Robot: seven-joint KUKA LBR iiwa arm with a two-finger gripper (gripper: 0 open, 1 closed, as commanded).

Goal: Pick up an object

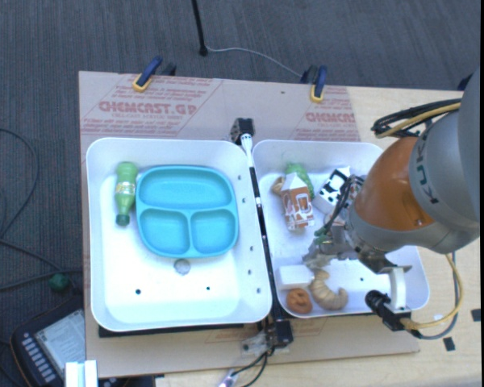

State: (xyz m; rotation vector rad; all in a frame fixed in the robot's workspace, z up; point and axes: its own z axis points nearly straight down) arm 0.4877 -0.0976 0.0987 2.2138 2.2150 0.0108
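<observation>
Your gripper (319, 252) hangs low in the right bin (419, 293), and you can't tell how its jaws stand from here. The croissant (329, 293) lies just below it toward the near wall, long axis slanting across, doughnut (298, 300) touching its left.

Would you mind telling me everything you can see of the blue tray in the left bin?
The blue tray is a light blue, smooth, plastic-looking dish with rounded corners and a raised rim. It has three compartments: one long one along the far side and two smaller ones on the near side. It lies flat, right way up, on the floor of the left bin, towards the far side. A green bottle lies right beside its left edge; whether they touch is unclear. A small round grey thing sits just off its near edge.
</observation>
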